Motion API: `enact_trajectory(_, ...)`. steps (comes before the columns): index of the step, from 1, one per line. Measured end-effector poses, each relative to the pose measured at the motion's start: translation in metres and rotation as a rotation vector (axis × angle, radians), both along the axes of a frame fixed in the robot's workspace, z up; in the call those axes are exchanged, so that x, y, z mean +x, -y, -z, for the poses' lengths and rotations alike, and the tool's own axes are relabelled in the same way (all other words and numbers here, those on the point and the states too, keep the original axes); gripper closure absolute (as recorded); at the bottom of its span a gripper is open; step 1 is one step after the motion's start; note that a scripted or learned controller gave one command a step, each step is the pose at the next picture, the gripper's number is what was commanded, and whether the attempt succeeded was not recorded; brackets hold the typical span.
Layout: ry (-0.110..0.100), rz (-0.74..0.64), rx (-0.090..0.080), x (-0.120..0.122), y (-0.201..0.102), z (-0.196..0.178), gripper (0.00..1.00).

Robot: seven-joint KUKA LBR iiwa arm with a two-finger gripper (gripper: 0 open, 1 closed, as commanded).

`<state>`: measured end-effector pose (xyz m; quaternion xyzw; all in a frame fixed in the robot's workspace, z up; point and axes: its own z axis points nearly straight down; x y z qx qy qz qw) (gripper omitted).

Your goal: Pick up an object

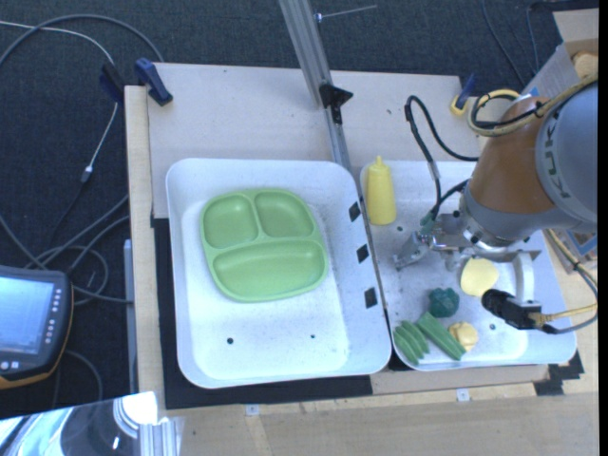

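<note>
In the right bin lie a yellow squeeze bottle at the back left, a yellow rounded piece, a dark green lumpy piece, a bunch of green pods and a small yellow piece at the front. My gripper hangs low over the bin's middle, just below and right of the bottle and left of the yellow rounded piece. The grey and orange arm covers the bin's right side.
The left bin holds a green divided plate. A metal pole slants up from between the bins. Black clips sit on the shared bin wall. Cables loop behind the right bin.
</note>
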<state>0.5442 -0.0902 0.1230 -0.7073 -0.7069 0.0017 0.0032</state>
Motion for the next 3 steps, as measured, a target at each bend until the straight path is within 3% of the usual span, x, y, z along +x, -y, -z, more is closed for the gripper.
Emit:
enact_trajectory(1, 0.000, 0.000, 0.000, -0.001, -0.001, 0.033, 0.00)
enact_trajectory(2, 0.006, 0.000, 0.000, 0.001, -0.001, 0.019, 1.00)
enact_trajectory(3, 0.013, -0.002, -0.002, 0.001, -0.008, -0.042, 1.00)
